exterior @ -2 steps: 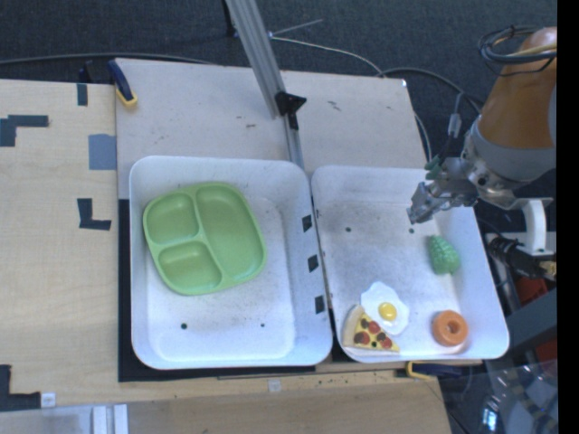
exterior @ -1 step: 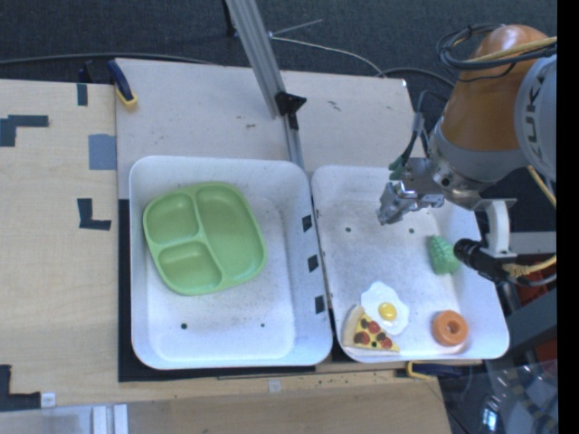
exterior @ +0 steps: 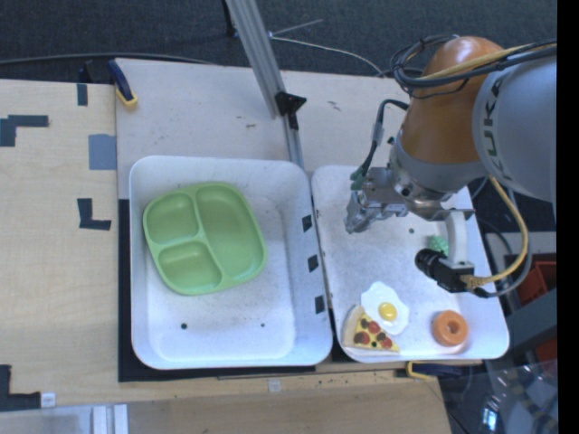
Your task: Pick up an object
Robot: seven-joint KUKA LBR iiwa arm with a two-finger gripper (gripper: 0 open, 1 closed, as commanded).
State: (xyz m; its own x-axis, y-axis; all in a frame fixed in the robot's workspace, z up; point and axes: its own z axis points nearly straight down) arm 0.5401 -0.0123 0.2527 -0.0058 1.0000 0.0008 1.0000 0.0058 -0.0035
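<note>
- The things to pick lie in the right white plastic bin (exterior: pixel 348 269), near its 6 o'clock edge: a flat toy fried egg, white with a yellow yolk (exterior: pixel 385 306), a flat toy pizza slice with red spots (exterior: pixel 368 331) touching the egg at the egg's 7 o'clock, and an orange ring-shaped toy donut (exterior: pixel 450 328) apart at the egg's 4 o'clock.
- I judge all three light and stiff. The egg and pizza are thin and lie flat, so they are difficult to pinch; the donut is thicker and offers its rim for a grip across.
- The grey two-finger gripper (exterior: pixel 355 221) hangs at 12 o'clock of the egg, well apart from it, over bare bin floor.
- The arm comes in from 3 o'clock with the wrist bent downward.
- Whether the pincer is released or clenched, I cannot tell.
- A light green plastic divided tray (exterior: pixel 204 238) lies in the left white bin (exterior: pixel 154 333).
</note>
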